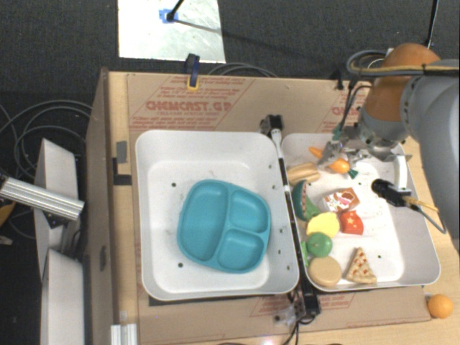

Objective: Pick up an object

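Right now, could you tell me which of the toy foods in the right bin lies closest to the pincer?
The small orange piece, right beside the pincer near the bin's far edge. The pizza slice and tan round piece lie at the near edge.

Red print on the cardboard sheet [215, 95] under the bins reads roughly "CHEMCAST GP".

Left bin [154, 192] holds a blue divided tray [223, 225]. Right bin [417, 243] holds toy food, including a pizza slice [360, 267]. Tool [339, 152] sits over an orange piece [338, 167].
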{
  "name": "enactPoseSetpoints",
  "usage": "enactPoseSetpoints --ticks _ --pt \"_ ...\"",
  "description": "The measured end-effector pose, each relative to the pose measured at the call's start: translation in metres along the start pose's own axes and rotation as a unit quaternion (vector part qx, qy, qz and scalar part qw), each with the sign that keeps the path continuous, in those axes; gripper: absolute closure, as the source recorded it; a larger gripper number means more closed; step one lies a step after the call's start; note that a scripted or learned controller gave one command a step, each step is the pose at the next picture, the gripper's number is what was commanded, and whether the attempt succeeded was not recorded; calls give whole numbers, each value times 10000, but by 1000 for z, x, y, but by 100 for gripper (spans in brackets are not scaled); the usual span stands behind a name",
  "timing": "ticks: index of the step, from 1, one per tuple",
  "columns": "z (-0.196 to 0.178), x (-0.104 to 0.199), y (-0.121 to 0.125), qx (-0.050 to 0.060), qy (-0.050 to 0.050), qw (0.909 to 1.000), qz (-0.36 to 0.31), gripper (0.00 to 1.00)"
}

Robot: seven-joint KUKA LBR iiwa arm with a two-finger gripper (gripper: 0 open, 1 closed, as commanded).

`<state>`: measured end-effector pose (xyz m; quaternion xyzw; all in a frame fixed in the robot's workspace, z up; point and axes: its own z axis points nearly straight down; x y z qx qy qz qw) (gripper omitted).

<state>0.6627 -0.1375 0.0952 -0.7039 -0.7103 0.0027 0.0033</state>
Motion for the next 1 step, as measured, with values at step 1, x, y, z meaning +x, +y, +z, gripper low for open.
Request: enactPoseSetpoints --ticks 1 --pt "-95 107 -39 -75 13 10000 -20 100"
